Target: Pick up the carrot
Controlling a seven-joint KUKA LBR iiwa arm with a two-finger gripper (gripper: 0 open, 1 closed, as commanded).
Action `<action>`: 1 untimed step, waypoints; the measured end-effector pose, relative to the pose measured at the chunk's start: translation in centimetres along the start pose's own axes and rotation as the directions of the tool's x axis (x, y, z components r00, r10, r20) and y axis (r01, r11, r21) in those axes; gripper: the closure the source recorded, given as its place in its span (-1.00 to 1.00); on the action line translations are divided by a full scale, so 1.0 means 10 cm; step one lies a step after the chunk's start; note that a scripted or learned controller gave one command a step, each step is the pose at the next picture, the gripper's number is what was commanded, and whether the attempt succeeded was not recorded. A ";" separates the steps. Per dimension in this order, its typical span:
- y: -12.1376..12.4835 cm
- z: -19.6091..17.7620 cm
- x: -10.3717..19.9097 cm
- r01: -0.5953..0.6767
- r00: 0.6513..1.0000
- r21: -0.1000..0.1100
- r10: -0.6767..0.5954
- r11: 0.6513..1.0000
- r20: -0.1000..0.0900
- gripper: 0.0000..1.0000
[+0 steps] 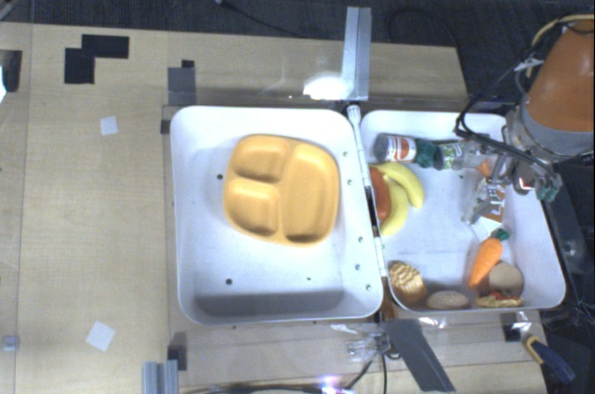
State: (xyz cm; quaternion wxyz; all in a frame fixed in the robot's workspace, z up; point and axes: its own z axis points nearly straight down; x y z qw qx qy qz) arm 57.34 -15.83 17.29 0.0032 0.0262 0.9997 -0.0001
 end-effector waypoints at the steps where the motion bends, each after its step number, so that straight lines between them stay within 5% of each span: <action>1: -0.06 0.83 0.55 0.028 1.000 0.002 -0.028 1.000 0.010 -1.00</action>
